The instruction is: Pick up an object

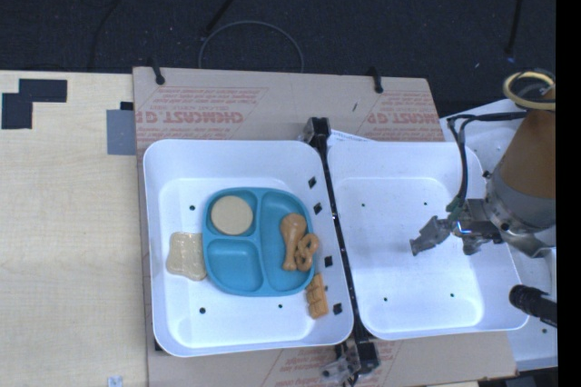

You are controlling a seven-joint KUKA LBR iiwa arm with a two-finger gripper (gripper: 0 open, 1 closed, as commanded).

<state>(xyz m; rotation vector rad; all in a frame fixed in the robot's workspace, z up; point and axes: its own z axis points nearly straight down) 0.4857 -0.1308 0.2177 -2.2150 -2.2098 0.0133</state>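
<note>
End effector (427, 240) hangs over right bin (399, 322), right half; finger state cannot be told. Left bin (172, 167) holds blue divided plate (243, 272) with round cookie (231, 214) and pretzel-shaped piece (298, 242); pale piece (186, 255) touches its left edge, small orange piece (316, 296) lies near-right.

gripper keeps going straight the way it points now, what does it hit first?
The gripper points toward the view's left over the right bin. Straight on, it would likely meet the divider between the bins, then the blue tray. If angled downward, the bin floor comes first; depth is unclear.
</note>
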